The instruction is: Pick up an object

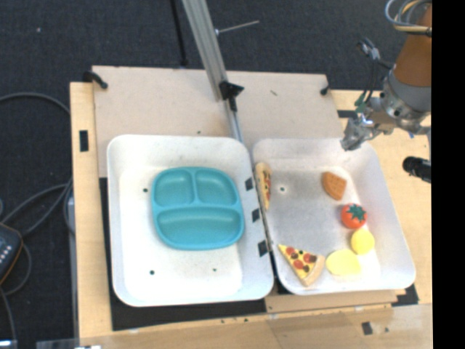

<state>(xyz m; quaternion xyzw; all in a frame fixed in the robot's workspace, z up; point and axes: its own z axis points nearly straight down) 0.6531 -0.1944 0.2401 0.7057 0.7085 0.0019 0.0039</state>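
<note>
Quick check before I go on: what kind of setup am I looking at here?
Most likely a lab test bench for robot grasping, not a kitchen: two white bins side by side on a board, toy food such as a pizza slice and tomato, and a metal strut rising behind.

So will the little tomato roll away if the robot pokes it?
Probably. The tomato looks round and smooth, so a nudge could roll it toward the yellow piece beside it. It seems to be a small toy, likely light, and might slip from the gripper.

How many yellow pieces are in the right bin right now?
2, touching each other near the right bin's front right corner: a yellow piece just below the tomato, and another beside the pizza slice.
</note>
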